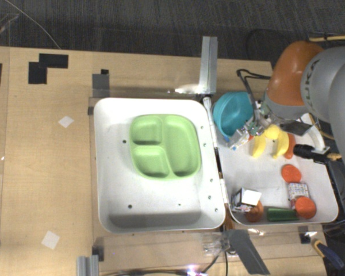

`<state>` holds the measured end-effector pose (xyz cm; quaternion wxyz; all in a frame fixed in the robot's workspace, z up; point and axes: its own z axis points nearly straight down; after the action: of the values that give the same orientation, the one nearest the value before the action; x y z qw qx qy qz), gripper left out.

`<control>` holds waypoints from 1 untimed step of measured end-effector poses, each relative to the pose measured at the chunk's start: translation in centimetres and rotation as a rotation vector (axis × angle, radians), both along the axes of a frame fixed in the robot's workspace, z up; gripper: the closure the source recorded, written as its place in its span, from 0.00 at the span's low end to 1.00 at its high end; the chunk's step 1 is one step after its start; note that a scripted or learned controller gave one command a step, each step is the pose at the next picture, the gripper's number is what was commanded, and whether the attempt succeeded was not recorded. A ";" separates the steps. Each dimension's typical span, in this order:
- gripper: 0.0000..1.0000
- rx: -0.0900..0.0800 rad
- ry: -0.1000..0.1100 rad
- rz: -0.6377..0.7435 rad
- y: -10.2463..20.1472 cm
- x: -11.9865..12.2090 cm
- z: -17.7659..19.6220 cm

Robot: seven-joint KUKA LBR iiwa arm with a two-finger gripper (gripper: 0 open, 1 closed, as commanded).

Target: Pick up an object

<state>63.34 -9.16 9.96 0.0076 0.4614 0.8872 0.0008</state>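
The right bin (pixel 325 211) holds several small objects. A teal bowl (pixel 233 111) sits at its far left corner. A yellow banana-like toy (pixel 270 142) lies just right of the bowl. An orange round piece (pixel 291 172) lies toward the middle. At the front edge are a small bottle with an orange cap (pixel 301 199), a dark green piece (pixel 280 214) and a white box on a brown object (pixel 250 203). My gripper (pixel 254 126) hangs low between the bowl and the yellow toy, under the grey wrist with its orange band (pixel 290 76).
The left bin (pixel 112 211) carries a light green divided plate (pixel 164 145). A metal post (pixel 209 65) stands behind the wall between the bins. Black cables (pixel 313 152) trail across the right bin's far right side.
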 end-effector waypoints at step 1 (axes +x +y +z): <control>1.00 0.007 0.001 -0.151 3.3 3.8 9.0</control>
<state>67.14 -5.91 18.97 0.0055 0.5269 0.8499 0.0032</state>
